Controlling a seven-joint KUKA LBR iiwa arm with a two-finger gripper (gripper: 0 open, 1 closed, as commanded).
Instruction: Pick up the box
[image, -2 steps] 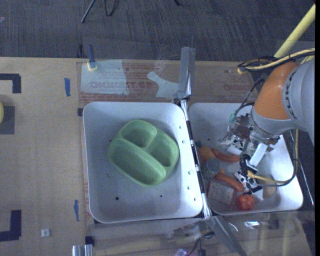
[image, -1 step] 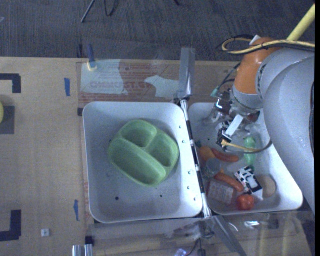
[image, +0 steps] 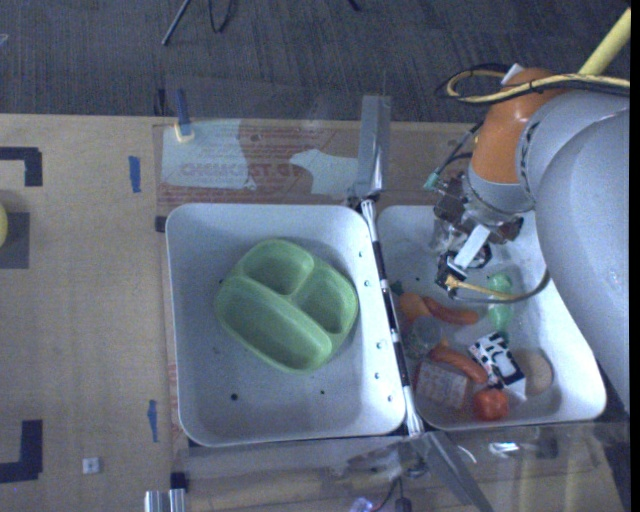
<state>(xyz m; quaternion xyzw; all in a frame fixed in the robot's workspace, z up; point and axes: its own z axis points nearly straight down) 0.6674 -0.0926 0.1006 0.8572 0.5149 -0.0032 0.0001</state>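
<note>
A small black-and-white patterned box lies in the right bin, towards its near side, among other items. My gripper hangs over the far part of that bin, well apart from the box and further from the camera. Nothing shows between its fingers.
Around the box lie an orange carrot-like piece, a second orange-red piece, a red tomato, a beige potato-like lump, a pale packet and a green item. The left bin holds a green divided plate.
</note>
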